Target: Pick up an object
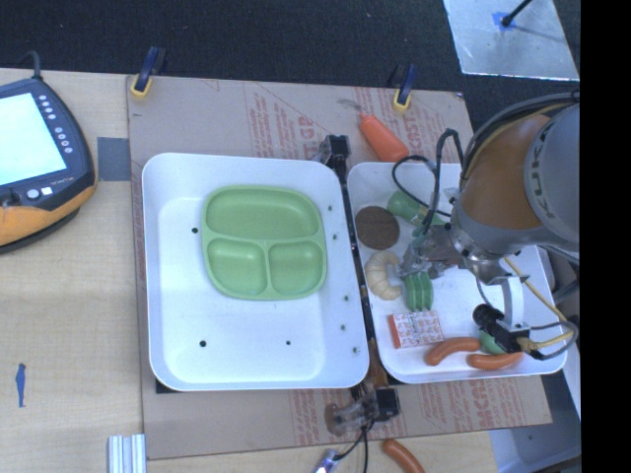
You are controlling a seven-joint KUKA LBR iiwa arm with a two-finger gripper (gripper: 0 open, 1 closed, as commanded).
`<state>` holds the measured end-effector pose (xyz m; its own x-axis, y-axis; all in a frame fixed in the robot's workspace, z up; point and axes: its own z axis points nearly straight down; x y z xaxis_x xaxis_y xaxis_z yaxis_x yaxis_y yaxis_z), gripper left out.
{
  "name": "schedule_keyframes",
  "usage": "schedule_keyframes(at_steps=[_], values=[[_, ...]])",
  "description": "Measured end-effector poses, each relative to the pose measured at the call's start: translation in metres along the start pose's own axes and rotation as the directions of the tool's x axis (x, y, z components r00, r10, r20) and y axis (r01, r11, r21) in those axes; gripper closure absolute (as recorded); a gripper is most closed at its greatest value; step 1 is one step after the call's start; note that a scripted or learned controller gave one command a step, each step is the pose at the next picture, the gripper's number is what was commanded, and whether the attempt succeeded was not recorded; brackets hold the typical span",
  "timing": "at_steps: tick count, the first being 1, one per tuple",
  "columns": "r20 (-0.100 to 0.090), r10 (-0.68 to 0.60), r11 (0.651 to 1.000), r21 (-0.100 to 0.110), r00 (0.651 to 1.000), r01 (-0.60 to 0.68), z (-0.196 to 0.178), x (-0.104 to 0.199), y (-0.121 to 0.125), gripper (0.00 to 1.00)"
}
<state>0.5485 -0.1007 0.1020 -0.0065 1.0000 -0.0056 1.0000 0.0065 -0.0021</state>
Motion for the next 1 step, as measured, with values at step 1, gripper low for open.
schedule_keyframes(at_steps=[1], values=[[-0.005,0.002,1.0,-0.002,1.0,-0.002,-0.124,0.0301,0.0191,1.0]])
